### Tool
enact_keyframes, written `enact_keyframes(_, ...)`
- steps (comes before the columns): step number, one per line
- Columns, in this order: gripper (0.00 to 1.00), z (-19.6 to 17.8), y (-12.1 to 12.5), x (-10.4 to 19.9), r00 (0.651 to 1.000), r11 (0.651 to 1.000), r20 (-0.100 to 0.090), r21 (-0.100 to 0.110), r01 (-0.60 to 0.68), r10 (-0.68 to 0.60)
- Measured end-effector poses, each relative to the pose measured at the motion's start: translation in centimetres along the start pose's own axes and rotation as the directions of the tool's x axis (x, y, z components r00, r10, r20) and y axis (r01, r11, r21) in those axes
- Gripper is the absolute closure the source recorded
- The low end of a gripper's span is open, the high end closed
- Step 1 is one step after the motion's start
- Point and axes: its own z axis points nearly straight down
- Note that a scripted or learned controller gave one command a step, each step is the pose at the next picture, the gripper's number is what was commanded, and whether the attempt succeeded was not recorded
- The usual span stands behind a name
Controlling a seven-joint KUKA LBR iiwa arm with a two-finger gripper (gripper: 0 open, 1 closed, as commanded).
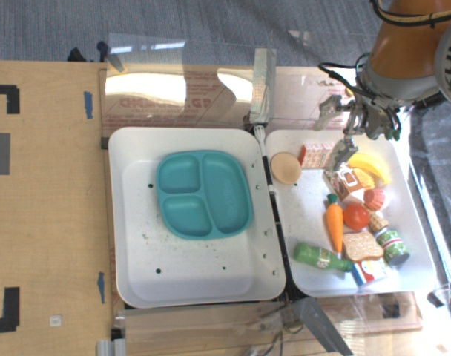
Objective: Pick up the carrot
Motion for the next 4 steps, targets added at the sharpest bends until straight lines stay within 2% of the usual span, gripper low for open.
enact_keyframes(1, 0.00, 2.9, 1.0, 7.6, 0.999, 0.999, -0.004, -0.001, 0.051, -0.051)
enact_keyframes(2, 0.00, 11.3, 0.9, 12.2, 0.987, 0.987, 0.007, 0.001, 0.158, -0.158)
enact_keyframes(3, 1.00, 9.9, 1.0, 11.9, 0.987, 0.987, 0.018, 0.005, 0.161, -0.161)
enact_keyframes(4, 1.00, 0.4, 7.6, 12.0, 0.875, 0.875, 0.006, 0.001, 0.483, -0.483)
